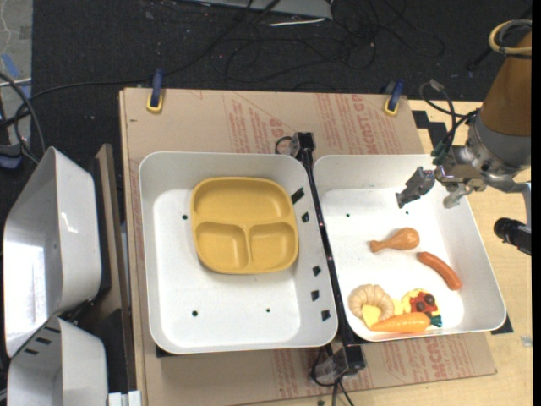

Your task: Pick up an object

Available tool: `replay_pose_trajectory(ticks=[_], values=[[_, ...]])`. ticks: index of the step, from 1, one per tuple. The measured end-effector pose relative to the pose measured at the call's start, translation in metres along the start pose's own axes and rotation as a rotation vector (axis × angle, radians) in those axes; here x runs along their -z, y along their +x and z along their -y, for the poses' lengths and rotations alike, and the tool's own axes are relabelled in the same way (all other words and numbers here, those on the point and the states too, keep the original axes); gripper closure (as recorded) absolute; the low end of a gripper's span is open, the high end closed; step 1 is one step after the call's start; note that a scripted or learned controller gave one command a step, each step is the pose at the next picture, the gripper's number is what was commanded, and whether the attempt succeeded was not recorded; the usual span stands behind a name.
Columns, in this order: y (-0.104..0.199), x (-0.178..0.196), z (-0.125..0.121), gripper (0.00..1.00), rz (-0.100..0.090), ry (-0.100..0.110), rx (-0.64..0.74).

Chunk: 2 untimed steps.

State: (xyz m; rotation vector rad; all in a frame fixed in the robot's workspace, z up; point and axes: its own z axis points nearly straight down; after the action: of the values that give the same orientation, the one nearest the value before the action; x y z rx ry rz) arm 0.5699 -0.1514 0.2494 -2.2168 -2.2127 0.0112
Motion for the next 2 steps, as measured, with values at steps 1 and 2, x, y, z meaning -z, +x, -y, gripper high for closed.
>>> replay_pose_trajectory(ticks=[1,2], values=[[0.0,0.006,-0.002,0.0,0.002,-0.011,0.003],[-0.002,-0.037,-0.003,0.0,0.002,-0.009,0.0]])
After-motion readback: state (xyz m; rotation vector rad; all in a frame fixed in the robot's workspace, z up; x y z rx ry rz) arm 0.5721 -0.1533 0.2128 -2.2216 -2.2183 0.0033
